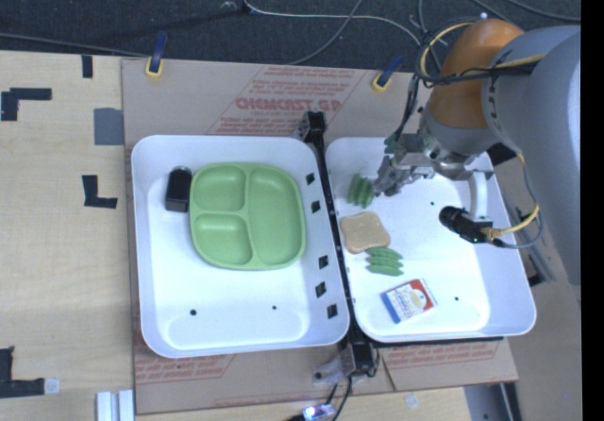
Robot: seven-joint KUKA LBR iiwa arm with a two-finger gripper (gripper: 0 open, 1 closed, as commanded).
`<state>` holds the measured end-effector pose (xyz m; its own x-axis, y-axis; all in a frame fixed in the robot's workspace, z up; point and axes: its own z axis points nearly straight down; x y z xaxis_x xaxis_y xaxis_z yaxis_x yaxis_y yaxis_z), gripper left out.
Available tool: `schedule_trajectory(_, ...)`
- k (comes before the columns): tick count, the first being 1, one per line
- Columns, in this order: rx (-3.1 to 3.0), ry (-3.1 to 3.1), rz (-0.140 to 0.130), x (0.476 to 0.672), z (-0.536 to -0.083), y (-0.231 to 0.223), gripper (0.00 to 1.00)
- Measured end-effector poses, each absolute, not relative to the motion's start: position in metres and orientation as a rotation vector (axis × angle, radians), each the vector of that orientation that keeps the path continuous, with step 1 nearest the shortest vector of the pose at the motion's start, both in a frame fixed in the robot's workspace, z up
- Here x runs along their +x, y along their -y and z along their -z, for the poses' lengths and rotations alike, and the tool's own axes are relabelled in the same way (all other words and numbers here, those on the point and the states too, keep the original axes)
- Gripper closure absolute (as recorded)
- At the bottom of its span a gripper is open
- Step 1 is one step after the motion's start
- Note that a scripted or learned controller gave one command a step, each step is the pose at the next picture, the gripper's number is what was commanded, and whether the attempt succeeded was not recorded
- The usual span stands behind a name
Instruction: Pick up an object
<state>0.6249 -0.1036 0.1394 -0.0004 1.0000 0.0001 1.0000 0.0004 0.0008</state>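
A: Quick pass. Where's the arm (514, 79)?

B: Comes in from the right, grey w/ orange band, bent down over the right bin (500, 311). Gripper (385, 185) sits low at the bin's upper-left part, near the divider side.

A: Holding anything?

B: Can't tell, too small and blurry at the tip, so no call on grasp.

A: OK. Objs in the right bin?

B: Green ridged piece (360, 190) just left of the gripper tip, close to it, maybe touching, can't say. Below that a tan bread-like slice (364, 232). Just under the slice, a small green pod-like thing (385, 263), nearly touching it. Further down, a white packet w/ red and blue print (409, 300), lying flat, tilted. Black cylindrical item (462, 222) right of centre w/ a cable running off it, looks like part of the rig, not sure.

A: Left bin?

B: Left bin (156, 315) has a light green divided plate (248, 216), three compartments, lying flat. Small black block (178, 190) touching or just beside the plate's left edge.

A: Under the bins?

B: Cardboard sheet (274, 93) w/ red print on a wooden bench (57, 249).
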Motion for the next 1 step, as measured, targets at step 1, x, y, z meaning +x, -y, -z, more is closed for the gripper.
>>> schedule_trajectory(1,2.218,-2.221,-0.004,0.617,-0.1977,0.1016,1.0)
